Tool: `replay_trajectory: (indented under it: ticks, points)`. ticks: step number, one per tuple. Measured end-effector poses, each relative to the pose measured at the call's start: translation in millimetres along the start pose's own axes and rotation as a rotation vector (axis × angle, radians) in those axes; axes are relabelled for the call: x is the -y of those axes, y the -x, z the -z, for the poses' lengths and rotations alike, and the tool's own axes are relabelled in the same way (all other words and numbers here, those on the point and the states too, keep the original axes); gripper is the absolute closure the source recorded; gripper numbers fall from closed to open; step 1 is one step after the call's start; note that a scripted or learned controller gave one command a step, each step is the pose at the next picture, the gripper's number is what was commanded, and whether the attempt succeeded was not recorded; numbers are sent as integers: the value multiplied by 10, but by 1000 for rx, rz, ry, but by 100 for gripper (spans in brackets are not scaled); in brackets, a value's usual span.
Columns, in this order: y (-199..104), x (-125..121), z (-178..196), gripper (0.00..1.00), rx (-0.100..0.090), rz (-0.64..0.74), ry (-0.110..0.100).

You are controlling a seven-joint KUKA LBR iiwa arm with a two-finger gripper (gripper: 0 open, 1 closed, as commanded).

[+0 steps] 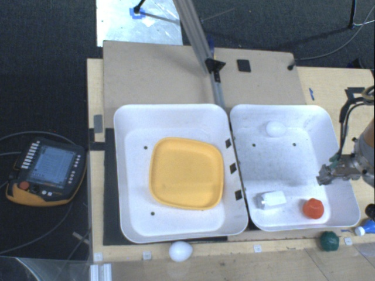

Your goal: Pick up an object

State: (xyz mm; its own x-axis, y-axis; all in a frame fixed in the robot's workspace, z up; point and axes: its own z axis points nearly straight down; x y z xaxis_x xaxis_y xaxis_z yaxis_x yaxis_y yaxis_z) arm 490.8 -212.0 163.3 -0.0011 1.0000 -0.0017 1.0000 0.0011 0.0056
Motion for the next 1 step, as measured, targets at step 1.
replay_trajectory:
  ticks: [1]
  points:
    - [5,-48,624,100,0,0,0]
